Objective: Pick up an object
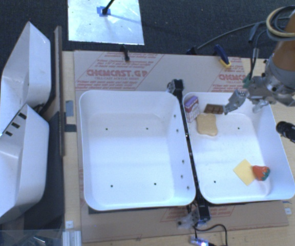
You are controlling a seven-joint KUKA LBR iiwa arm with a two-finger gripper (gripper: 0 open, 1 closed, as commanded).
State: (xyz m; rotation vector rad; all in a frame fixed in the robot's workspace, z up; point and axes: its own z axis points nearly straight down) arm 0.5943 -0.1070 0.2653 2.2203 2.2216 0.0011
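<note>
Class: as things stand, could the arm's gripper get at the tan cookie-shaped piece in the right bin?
Probably yes. The gripper sits just above-right of the tan piece, which lies flat with open top; only the small carton stands close by.

The gripper [233, 102] hovers over the right bin [278, 152], beside a brown chocolate bar [213, 108].

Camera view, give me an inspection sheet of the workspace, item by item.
Surface: bench with a left bin and a right bin side by side on printed board.
Job's things: in the right bin, small carton, brown bar, tan piece, yellow block, orange-red object.
Clutter: blue-and-yellow clamp on the board.
Grippers: claw over the right bin's far edge, nothing seen held.
Cables: black cable behind the bench; hoses on the arm.
Surroundings: two spare white bins at left, metal sheet on dark floor.
</note>
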